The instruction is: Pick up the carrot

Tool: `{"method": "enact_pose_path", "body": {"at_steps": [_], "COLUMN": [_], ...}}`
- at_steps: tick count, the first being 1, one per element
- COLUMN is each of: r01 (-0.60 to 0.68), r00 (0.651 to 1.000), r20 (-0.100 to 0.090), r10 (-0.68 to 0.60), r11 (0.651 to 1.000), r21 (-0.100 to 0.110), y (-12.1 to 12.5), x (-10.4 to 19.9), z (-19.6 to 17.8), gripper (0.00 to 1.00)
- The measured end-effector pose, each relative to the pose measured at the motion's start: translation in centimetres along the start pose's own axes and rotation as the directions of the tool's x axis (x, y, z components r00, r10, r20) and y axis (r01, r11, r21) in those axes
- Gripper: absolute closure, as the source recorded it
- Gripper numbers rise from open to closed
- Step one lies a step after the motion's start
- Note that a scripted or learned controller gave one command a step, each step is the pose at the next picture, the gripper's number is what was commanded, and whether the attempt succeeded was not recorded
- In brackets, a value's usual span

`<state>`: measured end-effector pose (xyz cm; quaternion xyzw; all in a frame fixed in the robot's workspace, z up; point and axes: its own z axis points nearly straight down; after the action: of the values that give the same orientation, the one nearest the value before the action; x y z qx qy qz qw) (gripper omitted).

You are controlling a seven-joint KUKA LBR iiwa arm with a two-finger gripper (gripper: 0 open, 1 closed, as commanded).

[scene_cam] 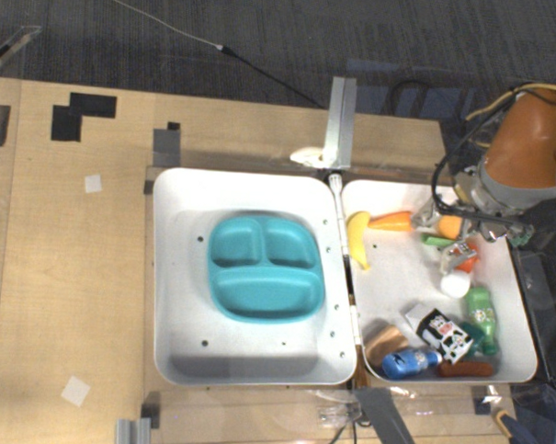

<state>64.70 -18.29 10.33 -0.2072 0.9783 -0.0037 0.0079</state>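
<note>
The carrot [393, 221] lies in the right bin [520, 360] near its back edge, its orange tip pointing left toward a banana [357, 238]. The grey arm, with its orange band [530, 135], comes in from the right over the bin's back right corner. My gripper [458, 235] hangs just right of the carrot's thick end, low over an orange and green piece [440, 235]. The wrist hides most of it from above.
The right bin also holds a white round thing [455, 285], a green bottle [481, 317], a black and white box [443, 332], a blue item [410, 362] and a brown piece [386, 341]. A teal divided plate [265, 266] lies in the left bin [176, 350].
</note>
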Motion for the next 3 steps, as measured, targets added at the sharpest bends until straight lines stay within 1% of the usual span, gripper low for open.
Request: {"method": "enact_pose_path", "body": {"at_steps": [1,2,3], "r01": [-0.34,-0.595,-0.751], "r00": [0.94,0.803,0.66], "r20": [-0.014,-0.02,-0.005], "r10": [0.34,0.595,0.751], "r11": [0.94,0.804,0.66], "r21": [0.001,0.018,-0.001], "y": [0.9,4.6,7.3], "x": [-3.2,-4.4,-5.3], "z": [0.1,0.1,-3.1], "gripper": [0.0,0.0,0.0]}}
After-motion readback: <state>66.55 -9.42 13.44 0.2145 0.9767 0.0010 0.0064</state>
